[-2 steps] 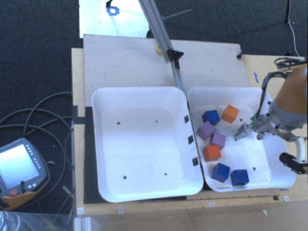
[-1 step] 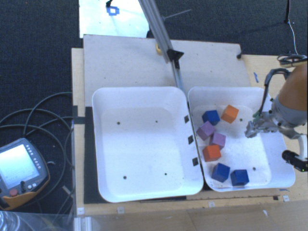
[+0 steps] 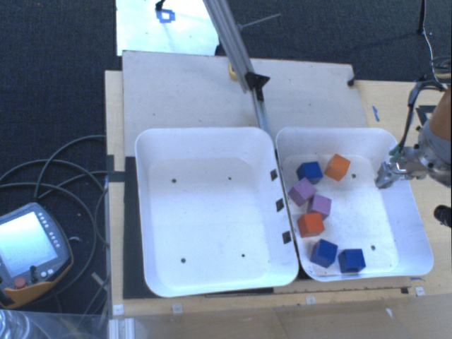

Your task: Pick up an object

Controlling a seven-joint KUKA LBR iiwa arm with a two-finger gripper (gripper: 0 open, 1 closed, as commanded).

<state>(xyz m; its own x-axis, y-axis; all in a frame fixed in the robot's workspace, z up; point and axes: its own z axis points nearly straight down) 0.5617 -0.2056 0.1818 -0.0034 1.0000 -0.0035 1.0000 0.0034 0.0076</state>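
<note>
The pincer is hovering at the right bin's right rim; I cannot tell its state. Seven cubes are lying inside, the orange cube nearest it.

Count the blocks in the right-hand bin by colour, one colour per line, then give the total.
Blue blocks: 3, at and
Orange blocks: 2, at and
Purple blocks: 2, at and
Total: 7 blocks, all in the right bin
</note>
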